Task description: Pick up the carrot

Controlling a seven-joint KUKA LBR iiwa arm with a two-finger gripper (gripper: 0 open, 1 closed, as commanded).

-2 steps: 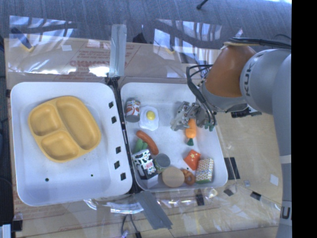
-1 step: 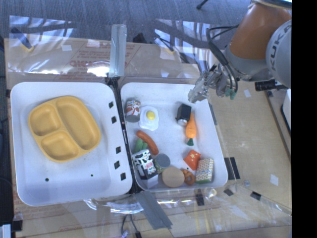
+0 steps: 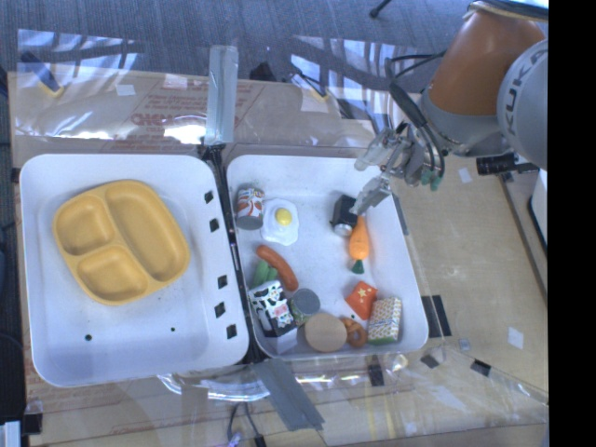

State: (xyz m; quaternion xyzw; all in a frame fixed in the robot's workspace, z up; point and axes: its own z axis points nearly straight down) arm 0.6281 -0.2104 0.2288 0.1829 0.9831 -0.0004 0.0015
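A bench is bearing two white bins, the left bin holding a yellow divided plate and the right bin crowded with toy food. The carrot is lying toward that bin's right wall, beside a dark can. The gripper is hovering just above and beyond the carrot's orange end, empty-looking, though how wide its fingers are parted I cannot tell; this looks like the approach, and the next move is calling for a descent astride the carrot.

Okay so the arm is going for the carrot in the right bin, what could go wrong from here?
1. The gripper hangs above the carrot's top end, not its middle, so a grab there might slip off or tip it.
2. A black object lies right beside the carrot's top, so the gripper could bump or catch that instead.
3. The carrot lies near the bin's right wall, leaving little room on that side.
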